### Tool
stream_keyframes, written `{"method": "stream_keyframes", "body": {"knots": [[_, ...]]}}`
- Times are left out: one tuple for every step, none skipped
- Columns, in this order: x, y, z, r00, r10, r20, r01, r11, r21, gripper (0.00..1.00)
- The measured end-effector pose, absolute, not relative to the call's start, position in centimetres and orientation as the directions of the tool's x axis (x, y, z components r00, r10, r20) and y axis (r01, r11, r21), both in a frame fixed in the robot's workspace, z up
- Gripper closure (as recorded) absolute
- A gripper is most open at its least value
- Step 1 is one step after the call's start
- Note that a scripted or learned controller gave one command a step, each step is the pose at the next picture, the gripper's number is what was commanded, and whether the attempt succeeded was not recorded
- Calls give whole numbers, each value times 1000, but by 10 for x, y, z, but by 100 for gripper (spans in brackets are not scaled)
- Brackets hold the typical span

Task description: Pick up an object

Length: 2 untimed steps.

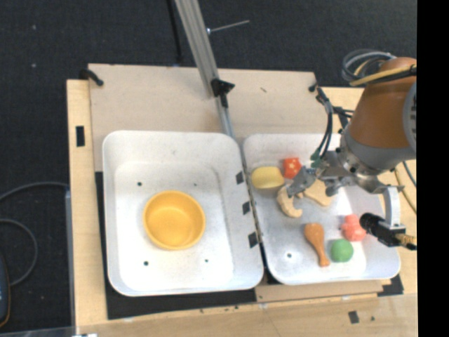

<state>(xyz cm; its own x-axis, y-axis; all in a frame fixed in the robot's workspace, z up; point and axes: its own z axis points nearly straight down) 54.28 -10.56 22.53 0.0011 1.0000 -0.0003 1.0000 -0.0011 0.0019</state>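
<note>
Left bin [119, 160]: just a yellow bowl [174, 220], well apart from my reach line. No trouble there.

Right bin [280, 269] is crowded: yellow lemon-shaped piece [266, 177], small red piece [291, 166], tan curved piece [287, 203], drumstick [317, 243], green ball [342, 250], pink-red piece [353, 228].

My pincer [303, 186] hangs low between lemon and tan piece; can't tell if it's apart or together. Nothing visibly between the fingers.

Risks, my guess: neighbours sit close, so I nudge one and miss; rounded plastic slips out; slick white bin floor lets things slide.

Tabletop is pale board; dark carpet around, cable at left.
</note>
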Motion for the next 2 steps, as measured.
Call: {"method": "stream_keyframes", "body": {"knots": [[540, -106, 183, 2, 1000, -2, 1000, -2, -3, 0], [542, -98, 131, 4, 1000, -1, 1000, -4, -4, 0]]}}
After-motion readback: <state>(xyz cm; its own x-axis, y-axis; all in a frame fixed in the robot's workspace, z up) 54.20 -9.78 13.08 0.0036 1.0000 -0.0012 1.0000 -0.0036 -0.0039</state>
